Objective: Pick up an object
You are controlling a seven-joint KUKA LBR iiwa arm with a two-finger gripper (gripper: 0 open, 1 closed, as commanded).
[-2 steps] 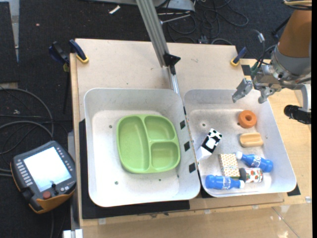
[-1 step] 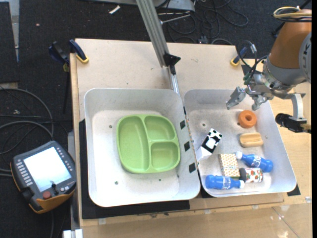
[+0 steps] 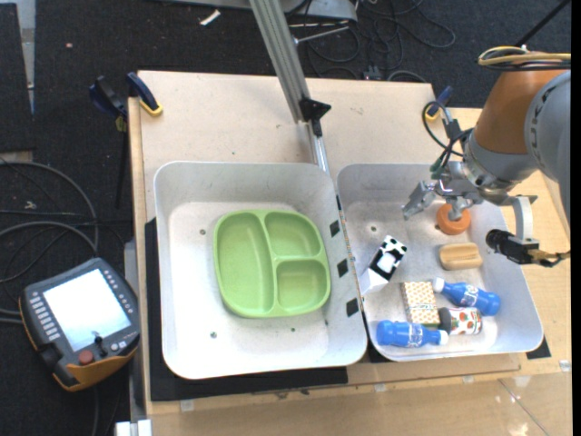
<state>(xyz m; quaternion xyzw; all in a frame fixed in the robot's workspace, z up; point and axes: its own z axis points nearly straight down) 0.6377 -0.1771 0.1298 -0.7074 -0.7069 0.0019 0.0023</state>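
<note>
Overhead, the gripper hangs low in the right bin over an orange object, its claw state impossible to tell, nothing visibly lifted yet, so the pick remains undone.

The right bin has bare floor along its upper left; 6 items crowd its lower right. The green plate fills the left bin's centre.
</note>
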